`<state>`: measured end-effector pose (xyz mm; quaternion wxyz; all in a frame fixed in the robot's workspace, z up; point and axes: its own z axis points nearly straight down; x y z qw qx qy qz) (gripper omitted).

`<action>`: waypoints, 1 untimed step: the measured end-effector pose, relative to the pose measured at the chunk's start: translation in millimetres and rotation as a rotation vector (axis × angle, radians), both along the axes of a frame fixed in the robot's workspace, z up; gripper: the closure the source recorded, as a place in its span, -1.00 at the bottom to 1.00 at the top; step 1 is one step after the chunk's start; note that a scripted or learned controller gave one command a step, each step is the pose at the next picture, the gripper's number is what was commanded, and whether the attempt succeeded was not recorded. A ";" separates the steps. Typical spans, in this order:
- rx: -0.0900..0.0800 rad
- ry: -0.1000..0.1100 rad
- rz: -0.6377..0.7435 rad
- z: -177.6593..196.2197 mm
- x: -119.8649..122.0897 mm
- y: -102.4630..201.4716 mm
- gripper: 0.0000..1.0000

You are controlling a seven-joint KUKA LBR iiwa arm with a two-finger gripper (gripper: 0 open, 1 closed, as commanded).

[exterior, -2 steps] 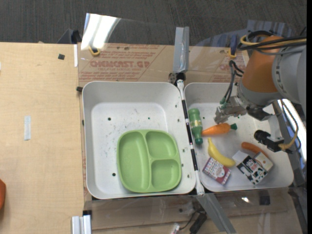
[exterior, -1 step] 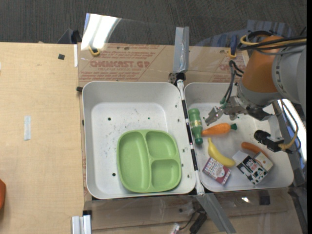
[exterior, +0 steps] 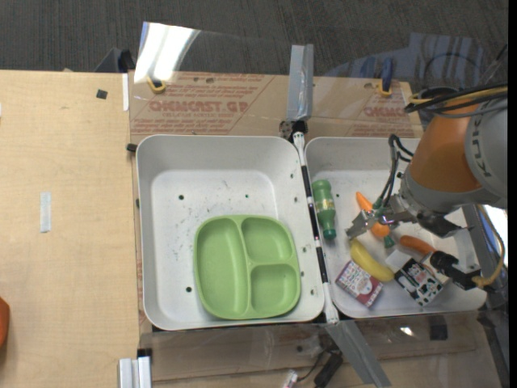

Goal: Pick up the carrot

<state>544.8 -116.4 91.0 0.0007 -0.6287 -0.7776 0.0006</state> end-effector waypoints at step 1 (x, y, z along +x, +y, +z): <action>0.000 0.000 -0.004 8.6 0.1 -1.2 1.00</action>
